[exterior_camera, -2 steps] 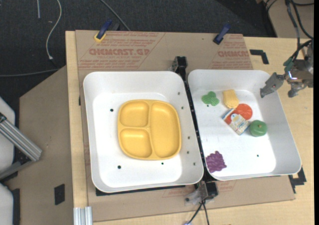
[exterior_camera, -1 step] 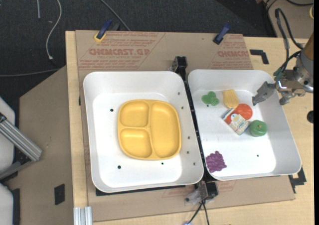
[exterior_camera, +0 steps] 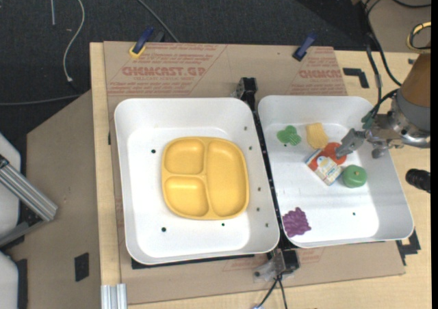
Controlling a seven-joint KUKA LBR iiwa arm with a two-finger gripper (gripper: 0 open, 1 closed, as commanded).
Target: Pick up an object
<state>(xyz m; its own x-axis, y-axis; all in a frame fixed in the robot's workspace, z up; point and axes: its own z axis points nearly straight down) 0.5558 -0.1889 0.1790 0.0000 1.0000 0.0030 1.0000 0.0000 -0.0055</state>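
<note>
Progress: nothing lifted yet, I reckon; every object lies on the right bin (exterior_camera: 390,229) floor.
Gripper (exterior_camera: 344,148): low over the bin's middle, jaws narrowly parted, tips at the red-and-white packet (exterior_camera: 324,164), nothing between them.
Neighbours: yellow block (exterior_camera: 316,135) and green round piece (exterior_camera: 354,177) crowd the packet.
Open room: purple grapes (exterior_camera: 295,221) sit alone near the front-left corner.
Left bin (exterior_camera: 130,164): yellow divided plate (exterior_camera: 204,178).

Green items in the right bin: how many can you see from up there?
2. A small leafy green piece lies near the back left of the right bin. A round green piece lies nearer the middle, beside the red and white packet. The hand may hide something.
</note>
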